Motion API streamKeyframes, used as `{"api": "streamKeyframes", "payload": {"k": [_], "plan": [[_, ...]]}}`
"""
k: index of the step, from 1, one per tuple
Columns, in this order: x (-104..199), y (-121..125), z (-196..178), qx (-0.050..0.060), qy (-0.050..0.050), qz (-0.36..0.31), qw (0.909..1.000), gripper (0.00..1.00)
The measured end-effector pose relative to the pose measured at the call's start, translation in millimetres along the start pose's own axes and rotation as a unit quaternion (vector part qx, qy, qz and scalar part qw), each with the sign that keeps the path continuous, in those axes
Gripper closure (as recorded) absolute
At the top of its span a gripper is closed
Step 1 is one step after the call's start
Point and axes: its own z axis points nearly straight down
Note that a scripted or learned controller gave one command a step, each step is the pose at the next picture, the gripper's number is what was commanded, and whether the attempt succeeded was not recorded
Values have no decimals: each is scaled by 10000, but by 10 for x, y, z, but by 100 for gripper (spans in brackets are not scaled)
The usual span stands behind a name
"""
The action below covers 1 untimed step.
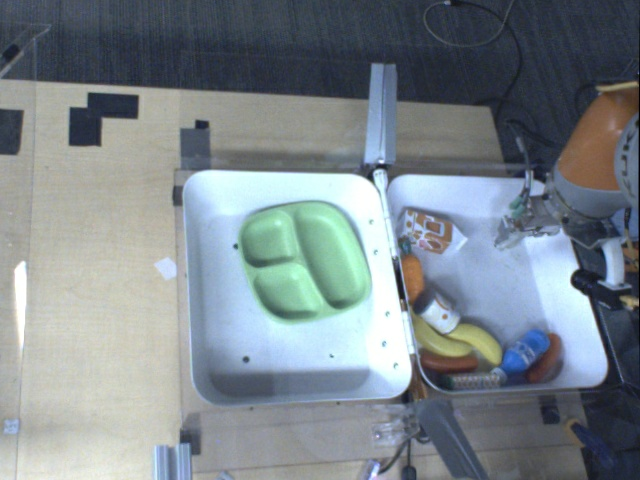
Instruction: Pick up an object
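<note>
green tray (303,260), yellow banana (458,342), white bins (210,368) — orange-banded arm (598,148)

A robotics lab: wooden bench (100,268) with two white bins (200,298), loose cable (480,13) on carpet.

Grey arm (600,183) with an orange band (598,148) and metallic tool (518,223).

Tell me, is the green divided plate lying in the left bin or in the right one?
In the left bin. The green divided plate lies flat inside it, compartments facing up.
</note>
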Motion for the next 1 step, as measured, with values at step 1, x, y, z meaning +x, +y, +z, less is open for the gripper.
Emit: {"api": "streamKeyframes", "payload": {"k": [1], "plan": [[-104, 256, -1858, 39, 3, -342, 9994, 100]]}}
